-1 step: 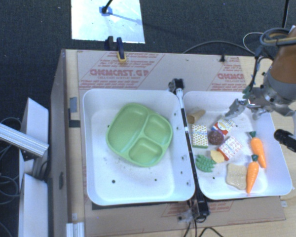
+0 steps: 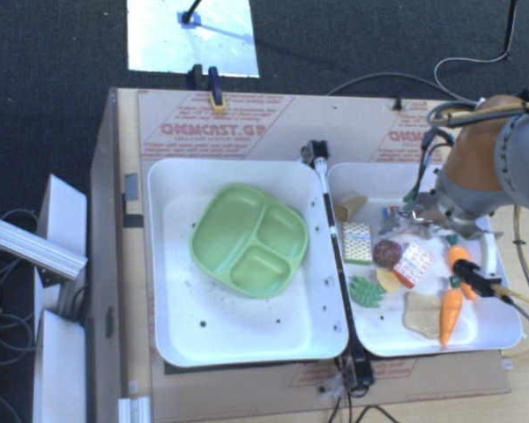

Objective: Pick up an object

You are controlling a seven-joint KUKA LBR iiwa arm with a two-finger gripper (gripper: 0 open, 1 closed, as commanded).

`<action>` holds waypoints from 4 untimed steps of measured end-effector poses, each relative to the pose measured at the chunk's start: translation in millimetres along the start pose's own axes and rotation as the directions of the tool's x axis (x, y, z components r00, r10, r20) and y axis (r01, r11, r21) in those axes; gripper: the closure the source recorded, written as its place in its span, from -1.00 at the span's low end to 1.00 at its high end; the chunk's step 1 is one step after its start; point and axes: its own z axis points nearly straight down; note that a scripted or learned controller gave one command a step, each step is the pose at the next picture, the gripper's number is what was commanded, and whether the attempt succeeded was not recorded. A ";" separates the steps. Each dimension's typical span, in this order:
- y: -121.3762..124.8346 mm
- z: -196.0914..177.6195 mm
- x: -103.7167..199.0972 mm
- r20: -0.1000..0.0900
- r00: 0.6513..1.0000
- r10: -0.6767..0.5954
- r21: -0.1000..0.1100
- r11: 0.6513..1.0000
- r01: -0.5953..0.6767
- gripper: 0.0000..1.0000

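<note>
Gripper [image 2: 416, 210] low over right bin [image 2: 511, 324], far side; finger opening hidden by the wrist, cannot tell, nothing visibly held. Arm enters from right, probably descending on the toy pile. Likeliest target: carrot [image 2: 450, 312], near-right, long axis near-far, tip toward near edge. Green tray [image 2: 249, 239] sits in left bin [image 2: 181, 324].

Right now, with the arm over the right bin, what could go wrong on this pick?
1. Clutter: the toy foods in the right bin lie packed together. The carrot rests on the tan piece, and the red-and-white packet touches the dark round piece, so a grasp may catch two items or slip off.
2. The gripper sits near the bin's back area, by loose cables that could snag.
</note>
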 end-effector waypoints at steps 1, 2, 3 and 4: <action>1.0 -11.1 -0.1 0.000 1.000 -0.002 -0.002 1.000 0.002 1.00; 1.0 -11.0 -0.1 0.000 1.000 -0.002 -0.002 1.000 0.002 -1.00; 69.9 -0.6 1.1 0.000 1.000 -0.004 -0.001 1.000 0.004 -1.00; 70.9 -12.1 0.7 0.002 1.000 -0.007 -0.004 1.000 0.007 1.00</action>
